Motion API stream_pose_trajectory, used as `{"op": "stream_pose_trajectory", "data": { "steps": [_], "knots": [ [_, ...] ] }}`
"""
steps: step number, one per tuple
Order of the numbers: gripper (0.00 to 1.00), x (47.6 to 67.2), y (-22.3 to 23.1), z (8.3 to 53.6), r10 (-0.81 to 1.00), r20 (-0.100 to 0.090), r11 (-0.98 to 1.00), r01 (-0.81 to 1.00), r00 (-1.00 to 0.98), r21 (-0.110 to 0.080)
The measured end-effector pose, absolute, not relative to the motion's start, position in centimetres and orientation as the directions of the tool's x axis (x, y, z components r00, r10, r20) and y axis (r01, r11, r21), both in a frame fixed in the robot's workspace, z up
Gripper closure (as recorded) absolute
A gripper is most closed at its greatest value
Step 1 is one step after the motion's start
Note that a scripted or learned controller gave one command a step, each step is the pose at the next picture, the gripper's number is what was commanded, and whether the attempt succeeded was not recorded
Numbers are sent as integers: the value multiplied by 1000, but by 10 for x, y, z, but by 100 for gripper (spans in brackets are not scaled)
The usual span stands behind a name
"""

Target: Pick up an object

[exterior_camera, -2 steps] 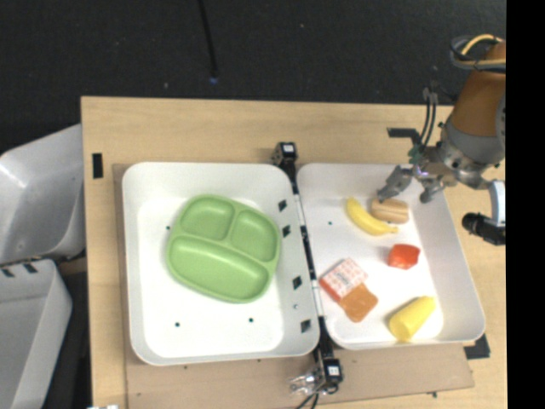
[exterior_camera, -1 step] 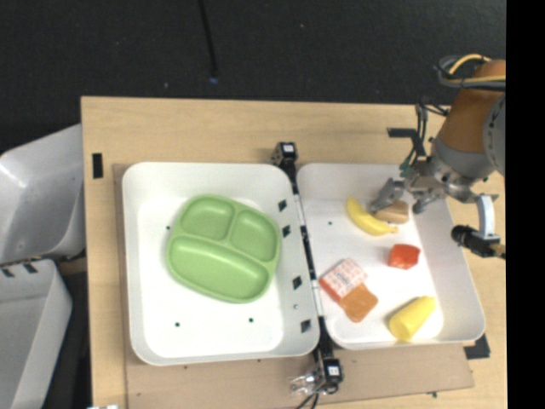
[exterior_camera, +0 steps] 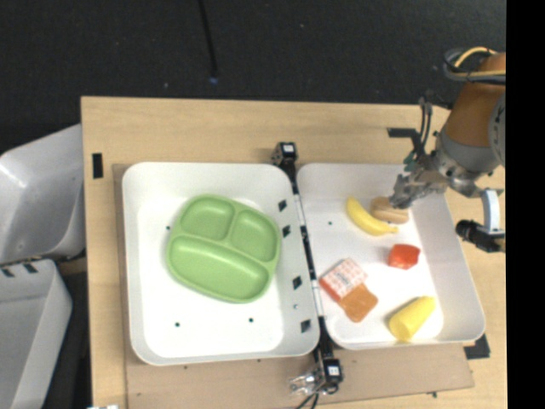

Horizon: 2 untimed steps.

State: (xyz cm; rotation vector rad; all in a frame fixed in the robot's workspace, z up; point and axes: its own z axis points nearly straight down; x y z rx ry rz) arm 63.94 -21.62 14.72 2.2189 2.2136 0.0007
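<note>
Landmark: right bin (exterior_camera: 456, 267). Green tray (exterior_camera: 224, 247) in the neighbouring bin. Pincer (exterior_camera: 400, 196) at its far end, over tan object (exterior_camera: 387, 213) touching banana (exterior_camera: 364, 217); closure: cannot tell. Risk: banana nudges grasp off.

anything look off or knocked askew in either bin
Nothing stands out. The green divided plate lies flat in the left bin. In the right bin, the banana, red block, pink packet, orange piece and yellow item lie loose but intact. The gripper sits over a tan object.
</note>
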Motion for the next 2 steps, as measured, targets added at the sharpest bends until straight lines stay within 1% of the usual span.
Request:
{"op": "stream_pose_trajectory", "data": {
  "steps": [2],
  "knots": [
    [100, 660, -213, 262, 1000, -3, 4, 1000, -4, 9]
  ]
}}
